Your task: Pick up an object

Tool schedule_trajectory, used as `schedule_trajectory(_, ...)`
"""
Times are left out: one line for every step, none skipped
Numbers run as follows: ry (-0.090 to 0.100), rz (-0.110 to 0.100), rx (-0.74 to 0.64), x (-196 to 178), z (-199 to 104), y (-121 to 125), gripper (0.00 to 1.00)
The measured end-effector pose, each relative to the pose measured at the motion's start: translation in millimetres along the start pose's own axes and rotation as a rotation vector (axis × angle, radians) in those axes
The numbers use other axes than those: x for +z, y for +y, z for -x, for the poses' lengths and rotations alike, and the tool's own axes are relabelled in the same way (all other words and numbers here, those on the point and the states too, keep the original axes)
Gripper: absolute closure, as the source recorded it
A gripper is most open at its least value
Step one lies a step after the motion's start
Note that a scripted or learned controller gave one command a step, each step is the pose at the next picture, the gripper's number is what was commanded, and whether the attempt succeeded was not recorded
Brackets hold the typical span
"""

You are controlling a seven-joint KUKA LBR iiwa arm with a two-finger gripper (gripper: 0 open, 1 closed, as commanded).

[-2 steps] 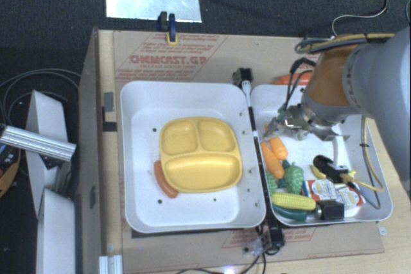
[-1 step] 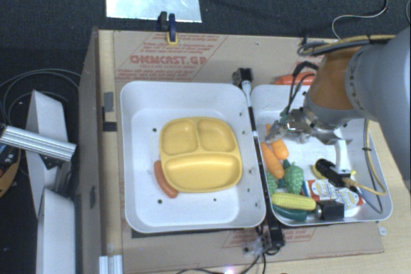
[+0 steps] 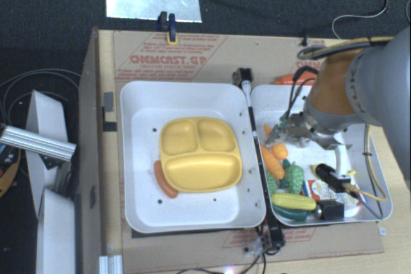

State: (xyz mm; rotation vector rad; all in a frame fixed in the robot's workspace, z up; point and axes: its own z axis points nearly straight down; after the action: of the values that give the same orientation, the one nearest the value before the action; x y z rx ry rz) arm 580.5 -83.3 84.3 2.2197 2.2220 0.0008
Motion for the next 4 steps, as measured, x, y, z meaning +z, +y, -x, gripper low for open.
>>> schedule_trajectory(0.000, -0.001, 0.000, 0, 3, -13, 0.00)
schedule_trajectory(0.000, 0.000, 0.000, 0, 28, -72, 0.00)
schedule_trajectory(0.000, 0.002, -0.002, 0, 12, -5, 0.00)
schedule_trajectory(0.000, 0.003, -0.004, -11, 12, -4, 1.00)
